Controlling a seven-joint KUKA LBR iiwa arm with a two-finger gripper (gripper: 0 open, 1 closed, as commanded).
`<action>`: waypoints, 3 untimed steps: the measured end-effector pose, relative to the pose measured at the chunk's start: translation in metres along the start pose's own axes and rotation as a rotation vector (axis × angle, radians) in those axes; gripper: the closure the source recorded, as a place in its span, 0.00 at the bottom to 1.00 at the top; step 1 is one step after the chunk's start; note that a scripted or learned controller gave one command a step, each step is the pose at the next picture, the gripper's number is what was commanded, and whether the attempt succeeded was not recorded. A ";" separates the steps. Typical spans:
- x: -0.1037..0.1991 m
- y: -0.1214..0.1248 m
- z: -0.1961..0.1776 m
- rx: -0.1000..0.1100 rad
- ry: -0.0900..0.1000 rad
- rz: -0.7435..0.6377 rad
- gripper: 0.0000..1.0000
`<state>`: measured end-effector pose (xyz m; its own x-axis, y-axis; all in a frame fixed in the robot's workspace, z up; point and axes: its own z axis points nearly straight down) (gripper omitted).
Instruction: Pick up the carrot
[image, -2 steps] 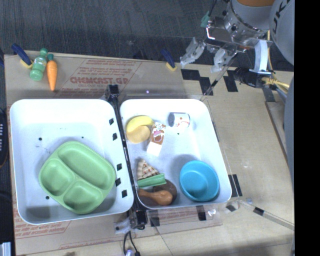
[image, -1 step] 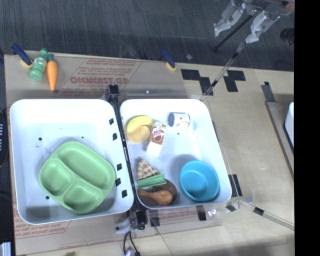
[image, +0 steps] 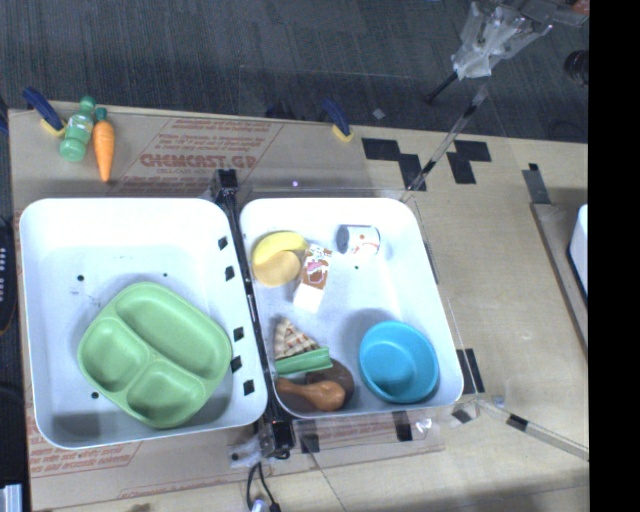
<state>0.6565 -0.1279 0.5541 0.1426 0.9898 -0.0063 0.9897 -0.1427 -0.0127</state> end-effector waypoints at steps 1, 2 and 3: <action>0.000 0.000 0.000 0.001 0.000 0.000 0.00; 0.029 -0.004 0.073 0.001 0.004 0.314 0.00; 0.031 -0.004 0.061 0.007 0.000 0.299 1.00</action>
<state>0.6563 -0.0969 0.4925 0.4280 0.9037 -0.0105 0.9035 -0.4282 -0.0173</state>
